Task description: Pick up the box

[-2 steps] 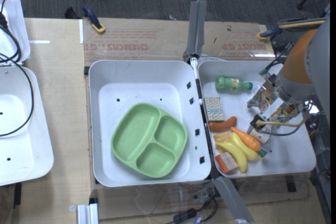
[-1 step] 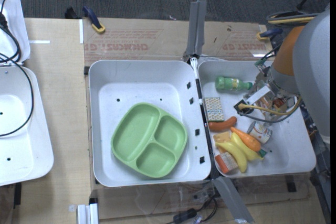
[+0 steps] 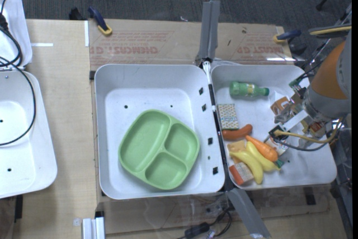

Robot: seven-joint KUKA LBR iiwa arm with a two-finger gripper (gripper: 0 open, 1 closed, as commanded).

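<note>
The box (image 3: 227, 116), a small flat carton with a pale, finely speckled face, lies in the right bin (image 3: 310, 172) with its long side just beside that bin's left wall. It sits between a green bottle (image 3: 249, 89) toward the far wall and a red sausage (image 3: 238, 132) close against its near end. To the box's right we see a stretch of bare white floor, open up to the arm (image 3: 327, 84). Nearer the front wall, bananas (image 3: 254, 162) and a carrot (image 3: 262, 148) crowd together beside an orange-red packet (image 3: 240, 174). The grey-and-orange arm hangs over the bin's right half, apart from the box; we cannot tell how its jaws stand or whether they hold anything. On the same desk (image 3: 56, 42), the left bin (image 3: 140, 92) carries a green divided plate (image 3: 159, 148).
</note>
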